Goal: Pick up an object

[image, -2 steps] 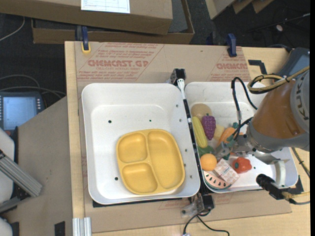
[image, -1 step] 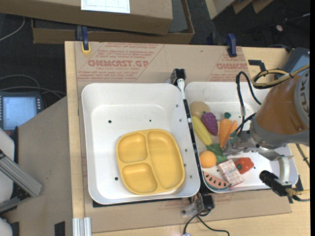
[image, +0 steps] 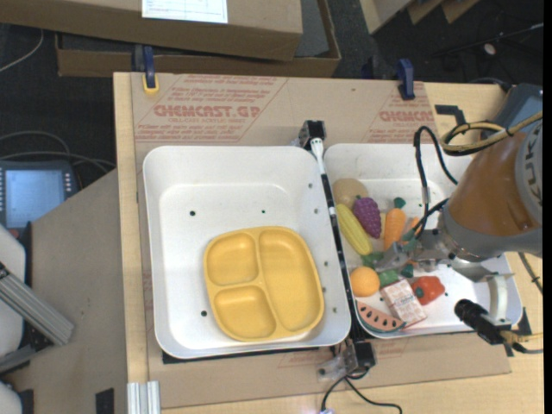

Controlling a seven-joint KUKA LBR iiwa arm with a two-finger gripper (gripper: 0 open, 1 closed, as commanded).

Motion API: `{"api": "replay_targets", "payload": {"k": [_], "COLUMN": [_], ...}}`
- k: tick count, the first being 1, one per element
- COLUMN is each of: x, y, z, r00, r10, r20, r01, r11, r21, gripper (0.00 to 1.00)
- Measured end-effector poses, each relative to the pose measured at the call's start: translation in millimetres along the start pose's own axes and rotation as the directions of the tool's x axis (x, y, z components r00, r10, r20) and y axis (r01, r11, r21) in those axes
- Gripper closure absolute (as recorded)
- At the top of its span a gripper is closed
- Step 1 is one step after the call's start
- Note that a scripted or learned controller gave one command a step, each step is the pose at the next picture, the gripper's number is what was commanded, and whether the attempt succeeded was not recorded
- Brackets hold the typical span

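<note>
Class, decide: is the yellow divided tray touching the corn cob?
Apart. The camera view shows the yellow tray in the left bin, the corn cob in the right bin.

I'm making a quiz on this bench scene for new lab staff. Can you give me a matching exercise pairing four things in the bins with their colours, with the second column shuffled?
Column one:
1. Divided tray in the left bin
2. Grapes in the right bin
3. Corn cob
4. Carrot

Column two:
A. Purple
B. Orange with a green top
C. Mustard yellow, three compartments
D. Pale yellow, long and lying at a slant

Right pairs: 1-C, 2-A, 3-D, 4-B
</note>
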State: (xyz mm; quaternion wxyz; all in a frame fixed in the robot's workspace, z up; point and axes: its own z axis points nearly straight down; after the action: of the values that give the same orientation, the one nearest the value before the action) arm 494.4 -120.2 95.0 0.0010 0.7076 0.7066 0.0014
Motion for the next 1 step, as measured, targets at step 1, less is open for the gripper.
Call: {"api": "replay_targets", "payload": {"k": [1], "x": [-0.1], "y": [0.4], "z": [-10.1], "r00": [1.000], "r10": [0.001], "r20": [0.001], "r01": [-0.001], "r11": [1.000], "r21": [-0.002], "gripper": [1.00]}}
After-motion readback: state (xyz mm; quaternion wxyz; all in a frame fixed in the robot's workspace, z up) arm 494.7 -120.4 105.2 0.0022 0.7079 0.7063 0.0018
